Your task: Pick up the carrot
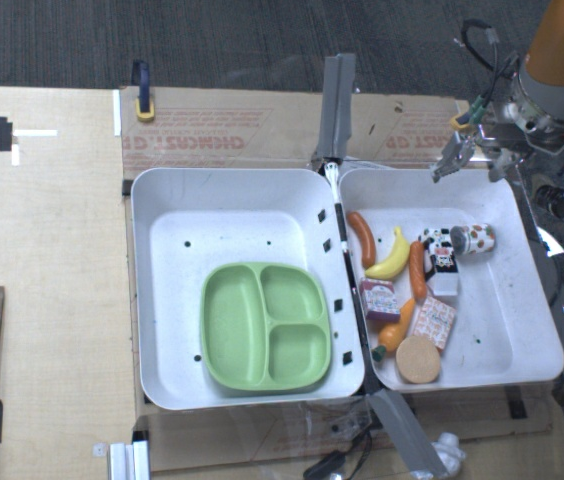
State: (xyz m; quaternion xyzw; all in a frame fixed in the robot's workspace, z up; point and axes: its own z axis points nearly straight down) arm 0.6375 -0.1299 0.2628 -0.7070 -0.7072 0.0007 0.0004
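Divided tray [266,325] in left bin [162,208]; carrot [398,329] among food items in right bin [522,308].

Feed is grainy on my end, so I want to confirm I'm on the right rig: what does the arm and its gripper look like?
The arm has an orange band above a grey wrist section. Black cables loop beside it, with a small yellow and green fitting near them. The gripper is grey metal, slim and angular.

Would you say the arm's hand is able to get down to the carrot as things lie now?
Probably yes: the carrot lies uncovered on top, though a pink box and patterned packet crowd its sides, leaving the hand little room.
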